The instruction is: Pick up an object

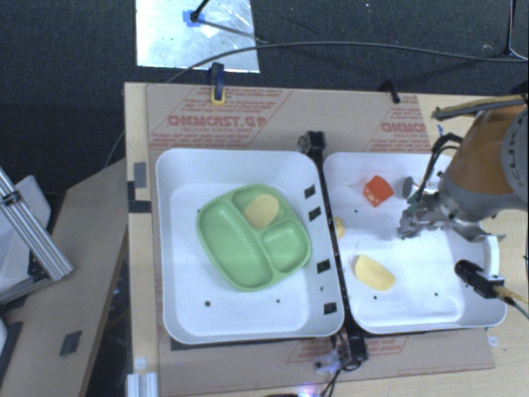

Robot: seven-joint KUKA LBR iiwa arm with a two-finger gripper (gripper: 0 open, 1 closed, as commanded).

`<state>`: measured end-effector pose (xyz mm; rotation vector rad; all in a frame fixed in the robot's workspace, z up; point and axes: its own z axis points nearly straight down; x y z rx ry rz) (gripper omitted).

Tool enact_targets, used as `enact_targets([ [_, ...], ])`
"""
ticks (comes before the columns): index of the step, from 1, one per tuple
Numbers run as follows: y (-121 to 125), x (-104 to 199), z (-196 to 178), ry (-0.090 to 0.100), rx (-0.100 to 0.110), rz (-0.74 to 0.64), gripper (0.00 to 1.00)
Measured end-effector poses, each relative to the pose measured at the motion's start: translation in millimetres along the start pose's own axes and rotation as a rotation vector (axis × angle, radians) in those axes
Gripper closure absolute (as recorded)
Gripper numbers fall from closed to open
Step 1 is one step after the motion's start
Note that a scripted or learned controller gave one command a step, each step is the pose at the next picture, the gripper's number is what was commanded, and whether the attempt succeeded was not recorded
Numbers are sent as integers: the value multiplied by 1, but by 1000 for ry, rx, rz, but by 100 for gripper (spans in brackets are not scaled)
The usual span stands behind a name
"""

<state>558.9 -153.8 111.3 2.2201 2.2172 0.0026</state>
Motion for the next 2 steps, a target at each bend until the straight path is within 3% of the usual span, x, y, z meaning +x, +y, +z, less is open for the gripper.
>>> enact_targets([
  [2, 1, -13, -123, -1, -4, -5, 100],
])
